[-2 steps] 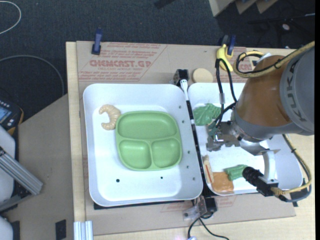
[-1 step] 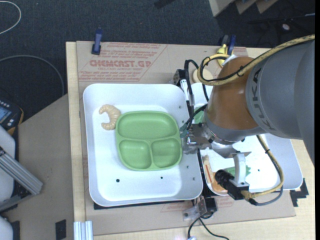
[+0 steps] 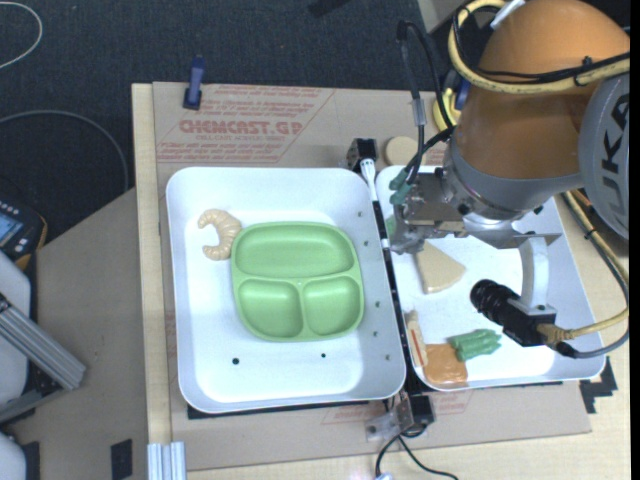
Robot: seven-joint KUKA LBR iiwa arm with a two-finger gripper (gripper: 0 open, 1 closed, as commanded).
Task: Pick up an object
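Pincer point(image 3: 425, 230), camera view: sits low in the right bin point(image 3: 575, 268), at centre-right of the frame, under the grey wrist and orange band of the arm point(image 3: 530, 88); whether it is spread or pressed together cannot be told, since the wrist body covers it from above. Nearest candidate: a tan wedge-shaped piece point(image 3: 440, 268), lying flat on the bin floor just below the pincer and apparently touching or nearly touching its lower edge; contact cannot be confirmed. Further items in the same bin, toward the lower right of the frame: a green toy piece point(image 3: 473, 344) and an orange-brown slab point(image 3: 445, 366), both near the bin's lower rim and apart from the pincer. Left bin point(image 3: 190, 268): a green divided plate point(image 3: 297, 278) at centre, a beige croissant-shaped item point(image 3: 219, 232) just beside its upper-left corner. Handling note, as judgement: the wedge is thin and flat, so a good grasp calls for centring over it, descending fully to the floor, and closing across its narrow width, clear of the wall between bins.
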